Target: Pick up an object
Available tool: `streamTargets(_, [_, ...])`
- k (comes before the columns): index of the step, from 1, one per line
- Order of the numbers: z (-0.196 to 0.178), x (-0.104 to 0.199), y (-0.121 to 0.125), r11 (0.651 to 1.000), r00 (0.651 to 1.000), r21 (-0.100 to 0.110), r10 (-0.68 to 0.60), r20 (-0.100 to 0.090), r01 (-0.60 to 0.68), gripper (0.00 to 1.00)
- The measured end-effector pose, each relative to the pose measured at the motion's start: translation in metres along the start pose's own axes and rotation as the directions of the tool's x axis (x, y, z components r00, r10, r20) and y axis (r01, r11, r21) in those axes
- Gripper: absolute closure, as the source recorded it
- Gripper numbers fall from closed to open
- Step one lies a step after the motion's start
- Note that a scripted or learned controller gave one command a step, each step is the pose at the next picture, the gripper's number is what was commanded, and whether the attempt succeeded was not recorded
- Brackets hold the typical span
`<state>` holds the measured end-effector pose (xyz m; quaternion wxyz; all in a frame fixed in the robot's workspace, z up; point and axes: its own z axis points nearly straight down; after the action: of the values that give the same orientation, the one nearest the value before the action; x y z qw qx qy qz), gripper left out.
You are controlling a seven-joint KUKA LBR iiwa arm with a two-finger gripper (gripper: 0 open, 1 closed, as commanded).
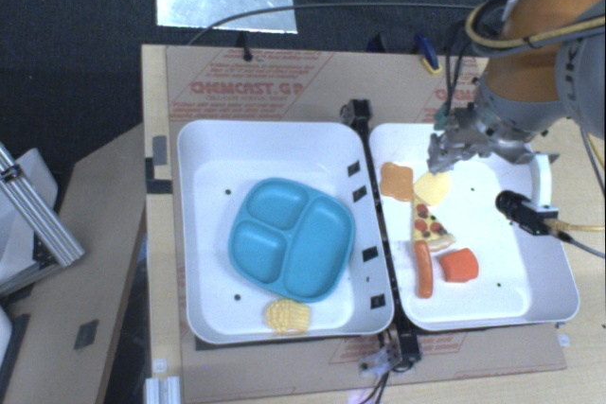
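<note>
Corn cob toy (286, 315) sits low-centre; pincer (443, 156), finger state unclear, hovers over pale-yellow flat disc (433, 188), likely light, stiff, slippery, grab edges.

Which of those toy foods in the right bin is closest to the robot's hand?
The pale yellow round piece, directly beneath the hand. The orange slice lies just to its left, while the pizza slice, sausage and red chunk sit farther toward the front.

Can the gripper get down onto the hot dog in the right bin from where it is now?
Probably yes. The hot dog lies open from above, though the pizza slice touches its upper end and the red piece sits close beside it. The gripper hovers by the pale yellow piece, farther up the bin.
</note>
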<state>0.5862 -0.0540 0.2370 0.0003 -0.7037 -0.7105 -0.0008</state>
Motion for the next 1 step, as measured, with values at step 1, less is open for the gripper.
streamTargets(1, [0.0005, 0.0490, 0.0023, 1.000, 1.000, -0.001, 0.000, 0.000, 0.000, 1.00])
